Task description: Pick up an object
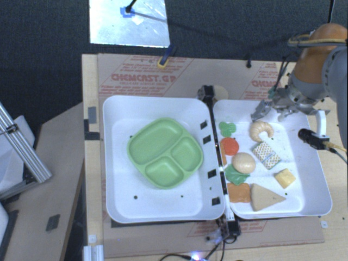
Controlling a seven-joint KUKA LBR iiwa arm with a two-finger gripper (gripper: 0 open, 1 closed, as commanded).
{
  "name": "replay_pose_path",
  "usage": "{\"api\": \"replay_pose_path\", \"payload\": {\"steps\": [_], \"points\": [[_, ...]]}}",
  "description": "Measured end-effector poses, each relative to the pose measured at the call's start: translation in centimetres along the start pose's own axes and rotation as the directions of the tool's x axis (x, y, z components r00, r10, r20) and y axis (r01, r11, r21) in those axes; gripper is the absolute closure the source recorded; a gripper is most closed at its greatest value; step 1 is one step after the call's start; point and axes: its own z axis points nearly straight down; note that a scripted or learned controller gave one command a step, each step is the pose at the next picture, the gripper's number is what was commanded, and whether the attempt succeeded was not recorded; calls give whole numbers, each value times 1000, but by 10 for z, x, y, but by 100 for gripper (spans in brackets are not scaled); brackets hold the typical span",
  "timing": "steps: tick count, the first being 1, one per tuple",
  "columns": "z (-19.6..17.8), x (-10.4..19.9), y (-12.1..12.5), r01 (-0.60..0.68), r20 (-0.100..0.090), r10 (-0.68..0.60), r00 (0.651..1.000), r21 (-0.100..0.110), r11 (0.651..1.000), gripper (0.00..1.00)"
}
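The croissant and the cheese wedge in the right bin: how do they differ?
The croissant is curved and tan, lying at the bin's far end beside the gripper; the cheese wedge is a flat pale triangle at the near end, and looks larger. Both rest loose in the right bin.

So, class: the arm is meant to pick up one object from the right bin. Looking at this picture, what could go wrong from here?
1. The toy foods lie crowded: the croissant, patterned block and round bun sit close together, so the gripper might nudge a neighbour or catch two.
2. The gripper hangs near the right bin's far wall, so a descent there could strike the wall.
3. The cheese wedge is sloped and might slip.
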Motion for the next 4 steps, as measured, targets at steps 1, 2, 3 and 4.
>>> {"api": "replay_pose_path", "payload": {"steps": [1,2,3,4], "points": [[46,1,1,3,0,-3,1000,0,1000,0],[31,0,3,4,1,-4,1000,-7,1000,100],[-27,-7,5,0,0,0,1000,-3,1000,100],[-82,2,13,4,0,-4,1000,-6,1000,100]]}}
